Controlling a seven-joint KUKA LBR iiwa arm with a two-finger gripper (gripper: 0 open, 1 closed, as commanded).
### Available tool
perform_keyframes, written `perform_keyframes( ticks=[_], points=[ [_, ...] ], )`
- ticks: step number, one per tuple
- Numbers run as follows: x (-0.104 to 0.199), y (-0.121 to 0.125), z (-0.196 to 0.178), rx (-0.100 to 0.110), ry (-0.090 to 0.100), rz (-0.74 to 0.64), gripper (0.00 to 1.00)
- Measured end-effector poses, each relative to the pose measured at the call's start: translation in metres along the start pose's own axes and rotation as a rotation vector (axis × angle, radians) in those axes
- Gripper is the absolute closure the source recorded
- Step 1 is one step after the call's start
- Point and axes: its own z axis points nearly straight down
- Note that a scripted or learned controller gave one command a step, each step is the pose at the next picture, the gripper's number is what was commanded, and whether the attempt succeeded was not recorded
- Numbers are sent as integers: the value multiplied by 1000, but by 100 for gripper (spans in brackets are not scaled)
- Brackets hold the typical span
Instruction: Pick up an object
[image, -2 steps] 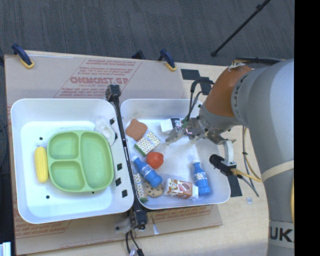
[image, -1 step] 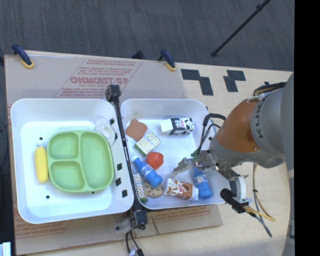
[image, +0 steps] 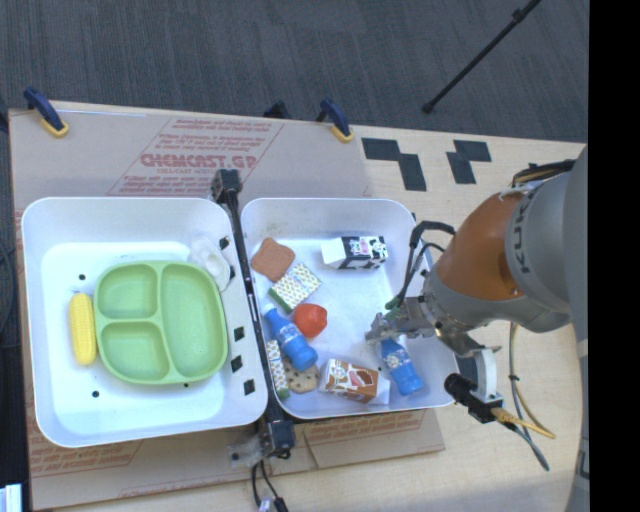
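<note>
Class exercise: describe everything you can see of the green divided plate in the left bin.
The green divided plate is pale lime green, looks like smooth plastic, and has rounded corners with a raised rim. Ridges split it into three compartments: two smaller ones stacked on its left, one long one on its right. All three look bare. It lies flat, right way up, on the floor of the left bin, roughly central. A yellow corn cob lies just beside its left edge; whether they touch is unclear.

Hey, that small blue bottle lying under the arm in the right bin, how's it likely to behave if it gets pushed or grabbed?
The small blue bottle lies on its side and looks round, so a push would probably roll it. Its smooth, plastic-looking surface may slip in a pinch. It seems small and likely light. The right bin wall close by could stop a roll.
</note>
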Motion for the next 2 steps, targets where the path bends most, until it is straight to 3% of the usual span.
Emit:
perform_keyframes(
  ticks=[1,2],
  points=[
    [30,33,-142,-4,0,4,100],
    [92,58,-140,-2,1,4,100]
  ],
)
